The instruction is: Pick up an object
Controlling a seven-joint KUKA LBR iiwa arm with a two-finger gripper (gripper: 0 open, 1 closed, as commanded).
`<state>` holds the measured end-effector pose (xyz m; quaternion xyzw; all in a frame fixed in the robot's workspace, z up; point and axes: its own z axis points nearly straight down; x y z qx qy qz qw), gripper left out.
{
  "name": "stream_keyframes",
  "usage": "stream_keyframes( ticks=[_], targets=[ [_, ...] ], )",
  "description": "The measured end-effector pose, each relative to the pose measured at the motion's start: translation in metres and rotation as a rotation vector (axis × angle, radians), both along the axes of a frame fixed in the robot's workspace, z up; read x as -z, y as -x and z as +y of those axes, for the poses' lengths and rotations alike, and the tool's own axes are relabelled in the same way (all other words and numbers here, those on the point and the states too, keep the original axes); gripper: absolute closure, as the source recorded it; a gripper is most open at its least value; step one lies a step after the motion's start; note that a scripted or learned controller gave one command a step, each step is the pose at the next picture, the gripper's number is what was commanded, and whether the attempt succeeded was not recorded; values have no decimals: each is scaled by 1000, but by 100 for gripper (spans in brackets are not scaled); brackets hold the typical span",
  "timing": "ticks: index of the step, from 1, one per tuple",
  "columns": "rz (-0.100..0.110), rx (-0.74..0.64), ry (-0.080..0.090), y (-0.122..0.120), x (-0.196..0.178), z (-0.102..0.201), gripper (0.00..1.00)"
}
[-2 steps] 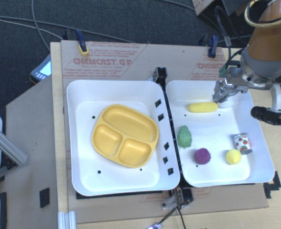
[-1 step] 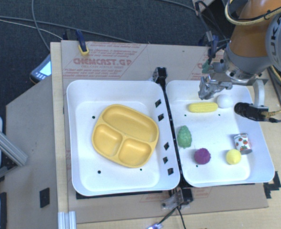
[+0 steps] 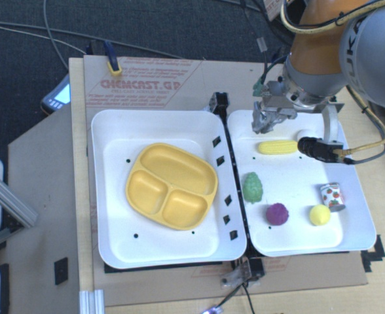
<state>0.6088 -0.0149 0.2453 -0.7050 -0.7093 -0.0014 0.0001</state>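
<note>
The right bin [image 3: 349,237] holds a yellow corn cob [image 3: 277,148], a green bumpy object [image 3: 252,186], a purple ball [image 3: 277,214], a small yellow ball [image 3: 319,215] and a small patterned can [image 3: 332,196]. My gripper [image 3: 266,124] hangs over the bin's far left part, just above and left of the corn cob. Nothing shows between its fingers. The fingertips stand slightly apart, pointing down.
The left bin [image 3: 110,227] holds a yellow divided plate [image 3: 171,185]. A black divider with clips [image 3: 226,175] runs between the bins. A black part with a cable [image 3: 320,149] reaches across the right bin next to the corn. Cardboard [image 3: 146,80] lies behind the bins.
</note>
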Motion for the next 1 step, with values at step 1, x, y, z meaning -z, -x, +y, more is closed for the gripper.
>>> stream_keyframes(
  ticks=[1],
  targets=[
    [0,-1,-1,-9,-4,54,100]
  ],
)
